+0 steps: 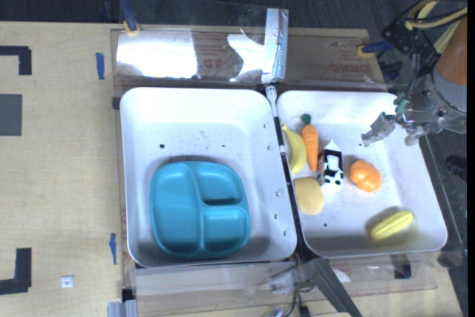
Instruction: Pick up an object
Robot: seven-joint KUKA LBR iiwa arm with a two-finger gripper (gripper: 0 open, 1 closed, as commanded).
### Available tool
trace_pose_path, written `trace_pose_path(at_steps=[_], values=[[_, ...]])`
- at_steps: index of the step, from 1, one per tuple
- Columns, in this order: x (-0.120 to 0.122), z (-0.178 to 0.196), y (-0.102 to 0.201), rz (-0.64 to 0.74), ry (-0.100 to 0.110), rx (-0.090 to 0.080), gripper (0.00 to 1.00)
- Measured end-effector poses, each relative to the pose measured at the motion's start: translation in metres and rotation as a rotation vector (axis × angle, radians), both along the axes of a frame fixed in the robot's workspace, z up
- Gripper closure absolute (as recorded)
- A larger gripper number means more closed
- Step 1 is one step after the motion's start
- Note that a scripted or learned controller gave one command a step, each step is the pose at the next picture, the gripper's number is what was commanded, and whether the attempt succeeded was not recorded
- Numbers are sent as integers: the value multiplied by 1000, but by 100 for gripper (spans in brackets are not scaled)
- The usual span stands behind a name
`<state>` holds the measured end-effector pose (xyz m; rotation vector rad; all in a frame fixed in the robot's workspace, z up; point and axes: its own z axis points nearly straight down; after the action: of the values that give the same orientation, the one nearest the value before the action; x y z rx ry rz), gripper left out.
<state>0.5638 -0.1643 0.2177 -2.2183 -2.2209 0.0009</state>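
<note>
The right bin holds several toy items. A yellow banana lies against its left wall with an orange carrot beside it. A black-and-white toy sits just below the carrot, and a pale yellow rounded piece lies under that. An orange fruit rests mid-bin, and a yellow-green corn-like piece lies near the front right corner. My gripper hangs over the bin's right side, above and right of the orange fruit, open with nothing between its fingers.
The left bin holds a blue divided plate. A clear plastic panel stands behind the left bin. Cables trail at the upper right near the arm. Wooden bench surface stretches to the left.
</note>
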Motion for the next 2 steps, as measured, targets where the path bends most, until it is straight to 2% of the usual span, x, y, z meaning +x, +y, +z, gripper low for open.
trace_pose_path(at_steps=[1,2], values=[[19,68,36,-56,-9,-2,0],[-2,-65,58,95,5,0,0]])
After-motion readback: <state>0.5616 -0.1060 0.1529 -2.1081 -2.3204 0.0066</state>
